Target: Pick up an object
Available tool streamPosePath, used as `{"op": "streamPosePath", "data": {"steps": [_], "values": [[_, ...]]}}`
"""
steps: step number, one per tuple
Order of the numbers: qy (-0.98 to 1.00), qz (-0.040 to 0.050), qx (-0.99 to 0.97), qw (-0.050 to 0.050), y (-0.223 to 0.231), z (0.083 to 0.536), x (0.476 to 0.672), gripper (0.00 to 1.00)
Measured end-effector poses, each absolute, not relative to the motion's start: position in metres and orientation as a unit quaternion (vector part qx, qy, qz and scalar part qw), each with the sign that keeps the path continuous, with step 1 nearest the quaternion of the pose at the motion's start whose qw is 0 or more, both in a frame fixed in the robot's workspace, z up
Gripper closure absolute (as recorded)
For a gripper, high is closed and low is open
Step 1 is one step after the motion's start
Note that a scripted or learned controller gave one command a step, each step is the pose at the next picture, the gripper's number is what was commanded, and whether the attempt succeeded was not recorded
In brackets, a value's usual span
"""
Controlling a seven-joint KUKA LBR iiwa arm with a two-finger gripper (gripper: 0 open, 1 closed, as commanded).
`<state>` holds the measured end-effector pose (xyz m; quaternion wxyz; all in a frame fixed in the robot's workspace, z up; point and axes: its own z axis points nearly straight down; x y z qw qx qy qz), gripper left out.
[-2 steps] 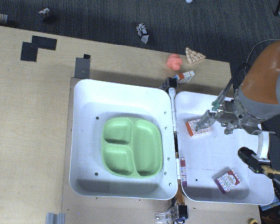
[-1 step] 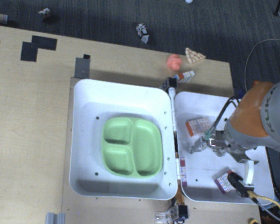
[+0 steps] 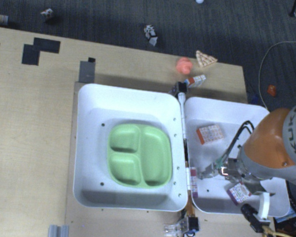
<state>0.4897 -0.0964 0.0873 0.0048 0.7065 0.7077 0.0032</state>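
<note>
The gripper (image 3: 225, 172) hangs low near the right bin's (image 3: 254, 112) front edge, likely after a packet (image 3: 238, 193); whether it grips anything, I cannot tell.

The tan worktop (image 3: 24, 144) carried two shallow white bins side by side, the left bin (image 3: 83, 135) and the right bin (image 3: 228, 109) touching along one edge. Near its far edge lay a pink ball (image 3: 184, 66), a small wedge-shaped piece (image 3: 205, 59) and black patches (image 3: 39, 50); the dark floor (image 3: 123, 7) lay beyond.
</note>
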Motion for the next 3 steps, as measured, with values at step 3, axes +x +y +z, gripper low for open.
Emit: {"op": "streamPosePath", "data": {"steps": [3], "values": [[0.708,0.0003,0.706,0.002,-0.139,0.141,0.593,1.00]]}}
